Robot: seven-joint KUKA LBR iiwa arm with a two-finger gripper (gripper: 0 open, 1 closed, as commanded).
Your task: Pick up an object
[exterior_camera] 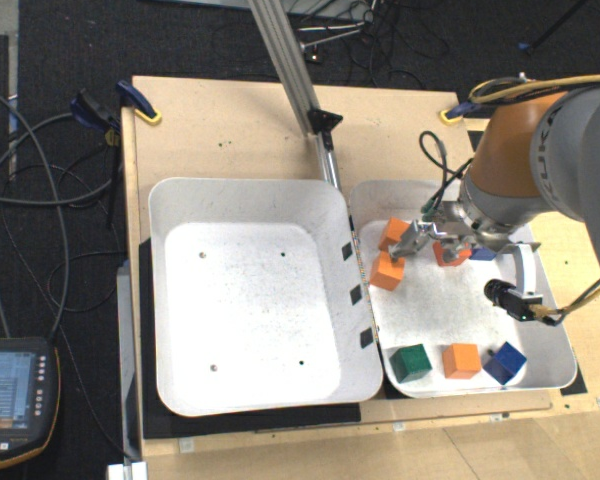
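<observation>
Left bin (180,268): bare white floor, no writing legible. Right bin (560,373): two orange blocks, one (395,234) touching the lower (386,271), lie beside the gripper (420,240); you cannot tell its spread. A red block (450,254) sits under the wrist. Green (412,362), orange (462,360) and blue (505,362) cubes line the near wall. Centre over one block, clear of its neighbour, before closing. No labels readable.

Tan bench (230,128) — two white bins (170,208) side by side.
</observation>
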